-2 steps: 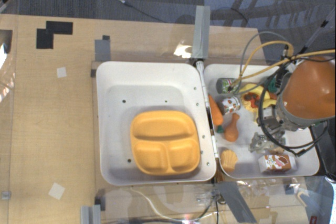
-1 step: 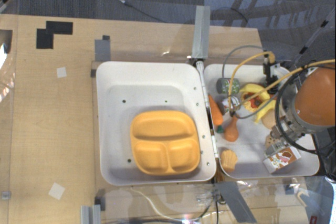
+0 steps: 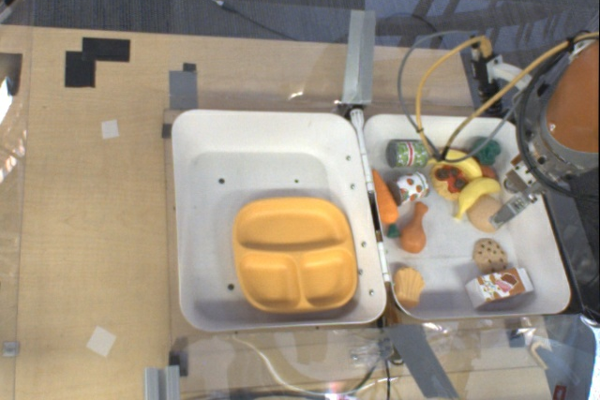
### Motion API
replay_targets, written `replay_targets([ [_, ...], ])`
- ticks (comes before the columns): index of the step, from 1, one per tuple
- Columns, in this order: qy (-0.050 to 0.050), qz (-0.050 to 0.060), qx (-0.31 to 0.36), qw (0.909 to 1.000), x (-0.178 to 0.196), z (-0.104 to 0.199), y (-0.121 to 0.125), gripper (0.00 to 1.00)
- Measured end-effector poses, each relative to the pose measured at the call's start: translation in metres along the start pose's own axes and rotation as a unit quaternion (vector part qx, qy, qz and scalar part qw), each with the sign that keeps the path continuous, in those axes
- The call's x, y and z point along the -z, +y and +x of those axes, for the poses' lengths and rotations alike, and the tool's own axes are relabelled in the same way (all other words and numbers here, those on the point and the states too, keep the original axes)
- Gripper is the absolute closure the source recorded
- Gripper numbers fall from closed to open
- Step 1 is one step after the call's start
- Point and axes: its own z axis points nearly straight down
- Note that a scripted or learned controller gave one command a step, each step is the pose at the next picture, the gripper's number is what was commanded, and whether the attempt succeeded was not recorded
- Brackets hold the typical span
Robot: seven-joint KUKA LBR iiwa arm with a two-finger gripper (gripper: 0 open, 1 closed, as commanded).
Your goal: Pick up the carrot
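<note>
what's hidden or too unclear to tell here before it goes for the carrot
- Orange carrot: lies against the right bin's left wall in the camera view; the rim hides part of it.
- Grey arm: cut off by the right edge.
- Gripper: too small and blurred to judge its state.
- Small green-labelled can: label print too small to read.
- Red fruit pile under the yellow banana: pieces blur together.
</note>
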Motion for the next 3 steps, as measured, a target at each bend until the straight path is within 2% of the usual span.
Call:
replay_targets([
  [1, -0.003, -0.002, 0.183, 0.9831, -0.033, -0.017, 0.045, 1.00],
  [2, -0.002, -0.001, 0.320, 0.9474, -0.063, -0.001, 0.051, 1.00],
  [3, 0.004, 0.000, 0.386, 0.9225, 0.101, 0.001, 0.061, 1.00],
])
